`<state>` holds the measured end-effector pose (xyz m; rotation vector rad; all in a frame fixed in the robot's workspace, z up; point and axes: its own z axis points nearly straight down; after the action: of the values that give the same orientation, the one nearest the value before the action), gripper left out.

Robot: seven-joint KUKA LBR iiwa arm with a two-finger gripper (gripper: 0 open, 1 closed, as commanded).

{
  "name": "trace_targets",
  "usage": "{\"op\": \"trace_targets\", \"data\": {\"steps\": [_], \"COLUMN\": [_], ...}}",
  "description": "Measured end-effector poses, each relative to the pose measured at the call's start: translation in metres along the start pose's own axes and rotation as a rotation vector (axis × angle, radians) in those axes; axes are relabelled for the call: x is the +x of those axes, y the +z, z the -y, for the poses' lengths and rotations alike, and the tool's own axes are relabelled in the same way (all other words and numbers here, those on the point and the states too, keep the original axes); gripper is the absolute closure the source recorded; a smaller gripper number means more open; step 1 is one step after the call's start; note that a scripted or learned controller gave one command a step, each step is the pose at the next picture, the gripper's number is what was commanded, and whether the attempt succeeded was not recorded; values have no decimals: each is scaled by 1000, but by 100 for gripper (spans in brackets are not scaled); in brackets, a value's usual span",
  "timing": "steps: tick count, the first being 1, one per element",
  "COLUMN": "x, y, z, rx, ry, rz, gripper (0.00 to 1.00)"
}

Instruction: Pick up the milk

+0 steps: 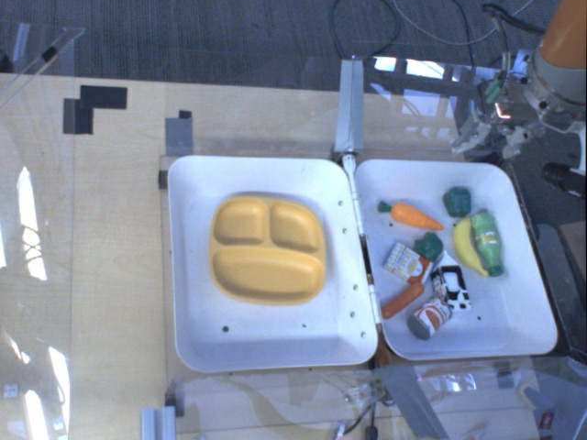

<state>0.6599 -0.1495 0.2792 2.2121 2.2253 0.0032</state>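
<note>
The wooden counter (pixel 101 273) spreads wide across the view, and on it sit two shallow white bins side by side. The left bin (pixel 197 337) carries a yellow divided tray (pixel 269 248) with three compartments, lying flat near its middle. The right bin (pixel 527 328) holds the crowd of small items.

Up at the top right corner, the arm (pixel 564 35) comes in with its orange band showing, and the end effector (pixel 491 122) hangs beyond the far edge of the right bin, above the counter and well apart from everything inside. Nothing sits in it, and I cannot tell from this angle how it is set.

Inside the right bin now: a yellow banana (pixel 468 248) lies along the right side, touching a green bottle-like item (pixel 489 239) just beside it. An orange carrot (pixel 411 214) with a green top lies near the far left. A dark green lump (pixel 457 200) rests near the far edge, a second dark green piece (pixel 428 245) near the middle.

And the milk (pixel 449 289), a small black-and-white patterned carton, lies in the near half of the right bin, just beside a grey and red can (pixel 427 320) on its side. A small white printed box (pixel 401 260) and an orange stick-shaped piece (pixel 404 300) lie just left of it.
</note>
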Motion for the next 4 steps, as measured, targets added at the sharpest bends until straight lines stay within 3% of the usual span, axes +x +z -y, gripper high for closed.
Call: {"op": "trace_targets", "data": {"steps": [1, 2, 3, 4], "x": [20, -1, -1, 52], "y": [71, 172, 161, 88], "z": [75, 150, 148, 77], "rx": [1, 3, -2, -1], "ry": [43, 78, 75, -22], "rz": [-1, -1, -1, -1], "gripper": [0, 0, 100, 100]}}
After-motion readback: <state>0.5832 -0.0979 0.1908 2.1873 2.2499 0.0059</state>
